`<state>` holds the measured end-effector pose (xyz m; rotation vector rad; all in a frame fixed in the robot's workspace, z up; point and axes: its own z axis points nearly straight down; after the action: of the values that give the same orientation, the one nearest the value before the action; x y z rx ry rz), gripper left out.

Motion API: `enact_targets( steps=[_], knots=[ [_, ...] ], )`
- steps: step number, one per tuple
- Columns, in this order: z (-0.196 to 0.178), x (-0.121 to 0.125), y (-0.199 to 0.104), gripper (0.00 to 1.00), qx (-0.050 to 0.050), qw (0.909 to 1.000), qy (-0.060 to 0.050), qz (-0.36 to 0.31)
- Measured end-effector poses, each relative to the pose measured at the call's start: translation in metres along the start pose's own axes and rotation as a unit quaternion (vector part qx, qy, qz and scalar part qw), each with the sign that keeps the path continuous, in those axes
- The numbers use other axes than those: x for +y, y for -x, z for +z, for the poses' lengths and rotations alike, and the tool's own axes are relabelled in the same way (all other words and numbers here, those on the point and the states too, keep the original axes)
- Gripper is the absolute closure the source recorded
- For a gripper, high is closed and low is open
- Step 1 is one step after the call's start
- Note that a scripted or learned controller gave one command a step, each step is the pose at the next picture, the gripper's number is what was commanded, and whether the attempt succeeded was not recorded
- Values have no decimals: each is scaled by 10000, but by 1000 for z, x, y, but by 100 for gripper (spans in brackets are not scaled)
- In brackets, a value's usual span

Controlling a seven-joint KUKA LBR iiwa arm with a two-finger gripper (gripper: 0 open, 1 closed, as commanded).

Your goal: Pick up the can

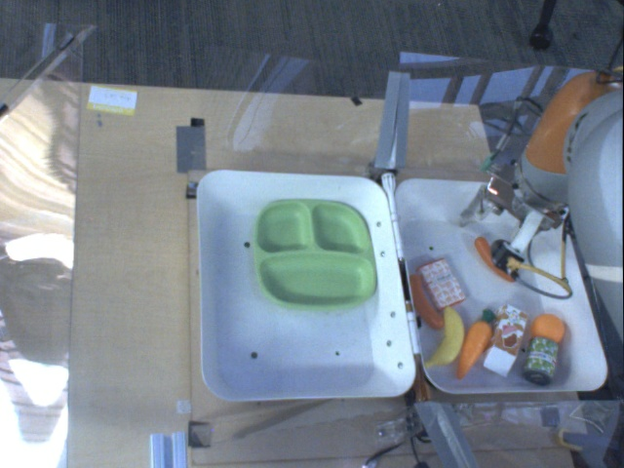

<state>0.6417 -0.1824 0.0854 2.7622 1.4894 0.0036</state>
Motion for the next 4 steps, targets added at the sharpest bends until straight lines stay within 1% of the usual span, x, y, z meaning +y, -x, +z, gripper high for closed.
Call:
enact_targets(
  steps=[1, 2, 3, 4],
  knots=[
    [-12, 1, -3, 100, -6, 10000, 36, -61],
    [-12, 1, -3, 0, -7, 10000, 33, -64],
    [-23, 2, -5, 100, -10, 9999, 62, -112],
    [-23, 2, -6, 0, -10, 9999, 59, -119]
  ],
)
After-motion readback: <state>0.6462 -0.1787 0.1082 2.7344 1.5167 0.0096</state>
